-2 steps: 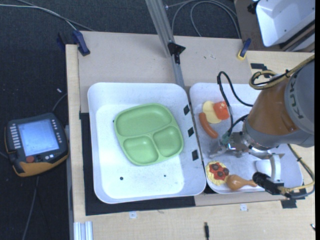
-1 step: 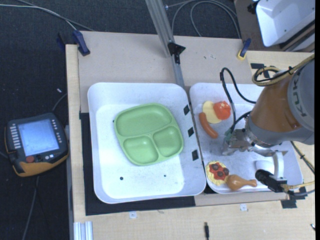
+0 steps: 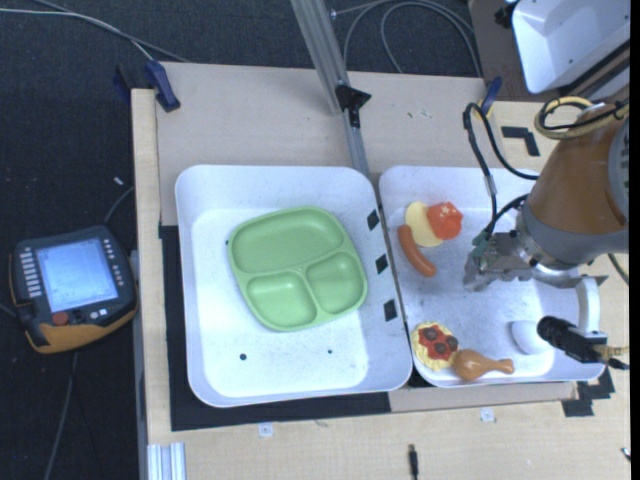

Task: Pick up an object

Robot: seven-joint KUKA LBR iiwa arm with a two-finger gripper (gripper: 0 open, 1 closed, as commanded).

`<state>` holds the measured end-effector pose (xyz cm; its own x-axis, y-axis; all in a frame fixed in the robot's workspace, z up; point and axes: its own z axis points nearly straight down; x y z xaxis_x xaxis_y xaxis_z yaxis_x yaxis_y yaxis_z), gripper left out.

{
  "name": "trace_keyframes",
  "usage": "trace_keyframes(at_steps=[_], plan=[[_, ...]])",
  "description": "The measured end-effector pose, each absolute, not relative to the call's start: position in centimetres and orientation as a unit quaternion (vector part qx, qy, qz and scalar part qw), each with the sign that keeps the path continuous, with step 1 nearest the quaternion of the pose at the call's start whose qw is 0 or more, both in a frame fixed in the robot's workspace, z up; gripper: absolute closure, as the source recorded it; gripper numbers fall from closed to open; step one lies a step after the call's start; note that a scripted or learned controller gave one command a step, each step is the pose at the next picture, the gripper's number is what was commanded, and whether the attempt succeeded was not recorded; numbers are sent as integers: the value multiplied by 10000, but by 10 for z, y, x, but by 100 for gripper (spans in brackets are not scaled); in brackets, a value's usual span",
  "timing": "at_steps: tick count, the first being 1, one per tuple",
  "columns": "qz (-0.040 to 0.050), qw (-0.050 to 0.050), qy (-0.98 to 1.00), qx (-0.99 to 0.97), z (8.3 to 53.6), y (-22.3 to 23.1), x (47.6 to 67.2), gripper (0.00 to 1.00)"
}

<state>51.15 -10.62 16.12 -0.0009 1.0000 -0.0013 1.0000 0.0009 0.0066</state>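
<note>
Dark carpet floor (image 3: 60,118), wooden bench (image 3: 250,108)

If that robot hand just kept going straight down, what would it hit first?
Most likely the bare white floor of the right bin. The hand hangs over open space, beside the toy sausage, though depth is hard to judge.

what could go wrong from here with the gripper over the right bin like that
1. The gripper hangs over a bare patch of the right bin; closing there would likely grab nothing.
2. The hot dog, yellow piece and red piece lie bunched together, so a grasp may nudge or catch a neighbour.
3. The pizza slice and drumstick sit against the bin's near wall, which may block a finger.
</note>
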Motion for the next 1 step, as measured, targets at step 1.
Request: trace_keyframes(at_steps=[1], plan=[[18,26,7077,7065,208,-107,520,100]])
